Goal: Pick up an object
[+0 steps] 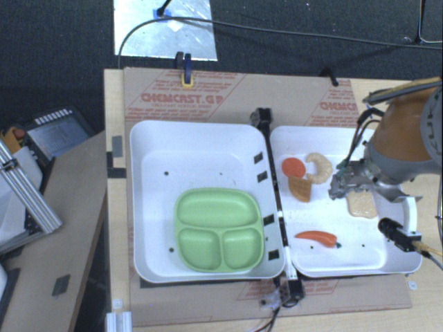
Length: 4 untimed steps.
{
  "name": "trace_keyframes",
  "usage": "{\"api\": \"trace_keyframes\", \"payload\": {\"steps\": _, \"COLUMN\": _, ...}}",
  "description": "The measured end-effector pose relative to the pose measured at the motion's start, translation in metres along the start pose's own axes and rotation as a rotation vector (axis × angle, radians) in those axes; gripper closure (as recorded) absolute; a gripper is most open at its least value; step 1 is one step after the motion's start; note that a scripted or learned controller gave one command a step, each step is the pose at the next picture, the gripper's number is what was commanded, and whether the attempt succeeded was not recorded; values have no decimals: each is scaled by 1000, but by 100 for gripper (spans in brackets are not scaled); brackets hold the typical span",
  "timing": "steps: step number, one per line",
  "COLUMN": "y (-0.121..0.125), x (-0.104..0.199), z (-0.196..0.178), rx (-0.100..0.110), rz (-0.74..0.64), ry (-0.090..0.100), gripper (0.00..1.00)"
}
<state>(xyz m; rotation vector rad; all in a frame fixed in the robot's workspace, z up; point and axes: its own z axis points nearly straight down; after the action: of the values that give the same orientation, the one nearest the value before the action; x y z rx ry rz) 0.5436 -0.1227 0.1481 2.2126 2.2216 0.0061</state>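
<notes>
The right bin (360, 258) holds several toy foods. A red round piece (293, 166) lies beside a pale curved piece (320, 167), and a brown wedge (300, 188) sits just below them. Near the bin's front lies a long red-orange piece (315, 238). A tan slice (361, 205) rests at the right, partly covered by the arm. My gripper (342, 185) hangs low over the bin, between the pale curved piece and the tan slice, close to both.
The left bin (152, 144) bears a green divided plate (218, 228). The grey arm with its orange band (408, 126) comes in from the right over the right bin's far corner. A black divider strip (271, 185) runs between the bins.
</notes>
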Motion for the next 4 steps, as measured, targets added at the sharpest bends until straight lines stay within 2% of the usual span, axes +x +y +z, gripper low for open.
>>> {"api": "trace_keyframes", "payload": {"steps": 1, "y": 3, "x": -4, "z": -64, "rx": -2, "rz": 0, "ry": 0, "gripper": 100}}
{"api": "trace_keyframes", "payload": {"steps": 2, "y": 5, "x": -4, "z": -83, "rx": 3, "rz": 0, "ry": 1, "gripper": 100}}
{"api": "trace_keyframes", "payload": {"steps": 3, "y": 18, "x": 54, "z": -77, "rx": 4, "rz": -4, "ry": 2, "gripper": 100}}
{"api": "trace_keyframes", "payload": {"steps": 4, "y": 13, "x": 106, "z": -81, "rx": 6, "rz": -6, "ry": 4, "gripper": 100}}
